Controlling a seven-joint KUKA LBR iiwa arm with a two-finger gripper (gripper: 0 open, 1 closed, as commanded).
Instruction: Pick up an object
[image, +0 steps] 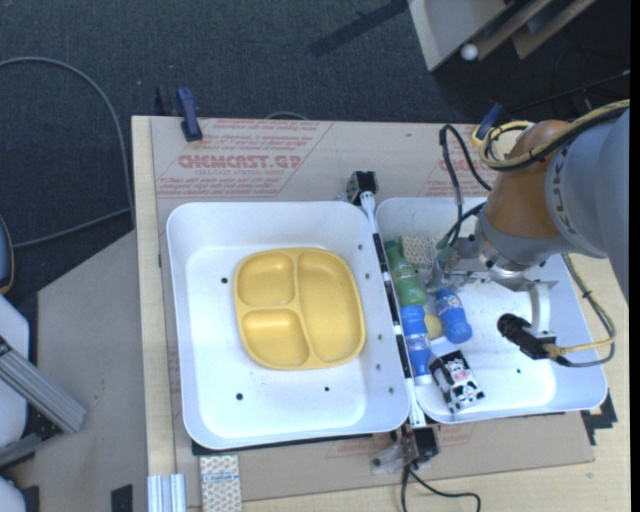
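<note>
I'm watching the arm (560, 170) reaching in over the right bin (575, 385), with the gripper (446, 268) hanging at the bin's left side, just above the green bottle (407, 280) and the blue bottle (452, 316). A second blue bottle (416, 342) and a black-and-white toy (458, 380) are lying nearer the front wall. A yellow tray (298, 306) is sitting in the left bin (200, 290).
</note>
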